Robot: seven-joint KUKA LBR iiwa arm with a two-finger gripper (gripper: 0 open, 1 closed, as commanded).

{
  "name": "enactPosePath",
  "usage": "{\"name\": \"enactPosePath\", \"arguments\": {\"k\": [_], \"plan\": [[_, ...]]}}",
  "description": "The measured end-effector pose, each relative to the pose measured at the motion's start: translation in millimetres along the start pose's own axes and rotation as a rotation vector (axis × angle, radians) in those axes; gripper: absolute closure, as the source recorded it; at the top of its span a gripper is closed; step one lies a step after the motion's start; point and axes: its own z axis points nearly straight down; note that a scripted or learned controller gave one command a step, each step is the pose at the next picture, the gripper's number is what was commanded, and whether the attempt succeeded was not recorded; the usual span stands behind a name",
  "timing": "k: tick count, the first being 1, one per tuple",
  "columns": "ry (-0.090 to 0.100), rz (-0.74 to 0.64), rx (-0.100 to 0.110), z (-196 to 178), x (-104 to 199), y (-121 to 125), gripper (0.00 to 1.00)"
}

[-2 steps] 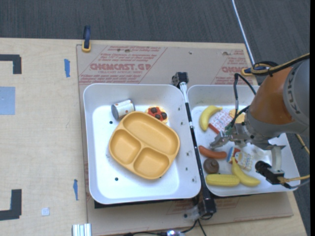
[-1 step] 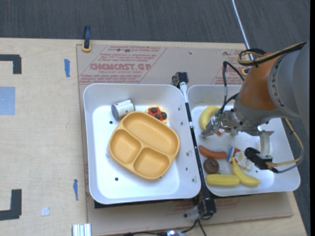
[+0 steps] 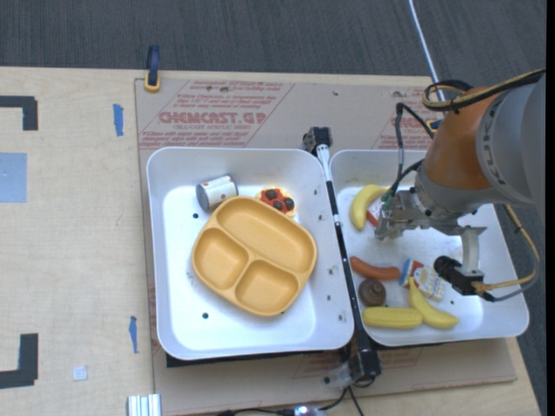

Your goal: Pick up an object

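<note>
My gripper (image 3: 386, 222) hangs low over the upper left part of the right bin (image 3: 513, 317), under the grey wrist with its orange band. Just left of it lies a curved yellow banana (image 3: 364, 204), close to the gripper; I cannot tell if they touch. Below the gripper a reddish sausage (image 3: 375, 269) lies flat, with a brown round donut (image 3: 373, 293) under it. Two more yellow bananas (image 3: 392, 318) (image 3: 431, 311) rest along the bin's front edge. A small white and red item (image 3: 425, 277) sits between them and the arm.
The left bin (image 3: 160, 258) holds a yellow divided plate (image 3: 253, 256), a silver can (image 3: 215, 191) on its side and a small red and dark tart (image 3: 277, 200). A black divider (image 3: 334, 224) runs between the bins. Cables trail off the arm at the right.
</note>
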Motion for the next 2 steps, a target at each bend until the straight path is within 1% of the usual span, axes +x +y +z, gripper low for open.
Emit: {"name": "enactPosePath", "arguments": {"k": [1,2], "plan": [[0.001,0.002,0.007,-104.5,-50.7,-71.4,1.00],[0.002,0.002,0.007,-104.2,-50.3,-71.5,0.00]]}}
